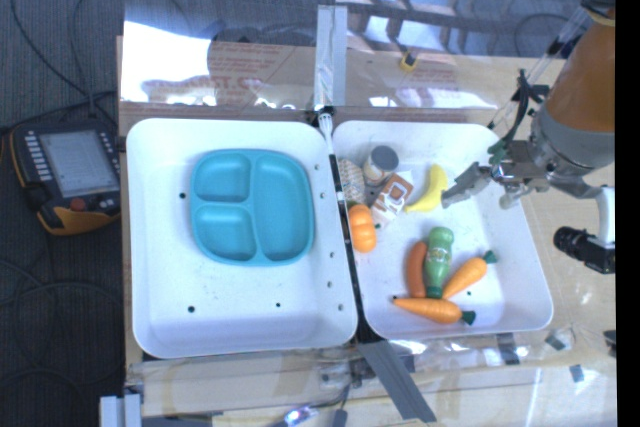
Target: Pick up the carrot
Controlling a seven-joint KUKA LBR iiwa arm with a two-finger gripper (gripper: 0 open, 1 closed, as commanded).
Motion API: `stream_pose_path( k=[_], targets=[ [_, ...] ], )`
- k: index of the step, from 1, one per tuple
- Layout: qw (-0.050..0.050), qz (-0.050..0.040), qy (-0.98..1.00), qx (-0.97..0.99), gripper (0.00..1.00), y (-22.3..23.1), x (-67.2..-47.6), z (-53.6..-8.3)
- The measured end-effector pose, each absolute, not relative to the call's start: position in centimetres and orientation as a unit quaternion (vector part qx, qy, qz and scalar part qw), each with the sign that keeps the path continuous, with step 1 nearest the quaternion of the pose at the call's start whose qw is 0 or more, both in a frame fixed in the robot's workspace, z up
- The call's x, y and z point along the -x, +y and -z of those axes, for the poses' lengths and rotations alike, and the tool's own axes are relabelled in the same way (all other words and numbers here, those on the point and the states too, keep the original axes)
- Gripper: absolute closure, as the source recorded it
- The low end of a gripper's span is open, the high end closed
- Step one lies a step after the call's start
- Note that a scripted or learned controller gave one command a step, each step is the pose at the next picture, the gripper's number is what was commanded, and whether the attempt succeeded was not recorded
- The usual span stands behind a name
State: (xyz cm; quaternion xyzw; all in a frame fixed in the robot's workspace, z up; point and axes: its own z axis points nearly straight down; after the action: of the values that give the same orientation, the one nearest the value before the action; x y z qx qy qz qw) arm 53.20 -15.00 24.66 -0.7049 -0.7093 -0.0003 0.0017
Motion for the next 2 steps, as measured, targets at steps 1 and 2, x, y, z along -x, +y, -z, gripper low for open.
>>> stream_pose_path(
  k=[1, 2],
  targets=[
    [-0.001, -0.0021, -0.715, 0.699, 0.00, -21.2, -56.6, -22.1],
    [0.004, 0.0000, -0.677, 0.736, 0.00, -21.9, -54.1, -13.0]
  ],
)
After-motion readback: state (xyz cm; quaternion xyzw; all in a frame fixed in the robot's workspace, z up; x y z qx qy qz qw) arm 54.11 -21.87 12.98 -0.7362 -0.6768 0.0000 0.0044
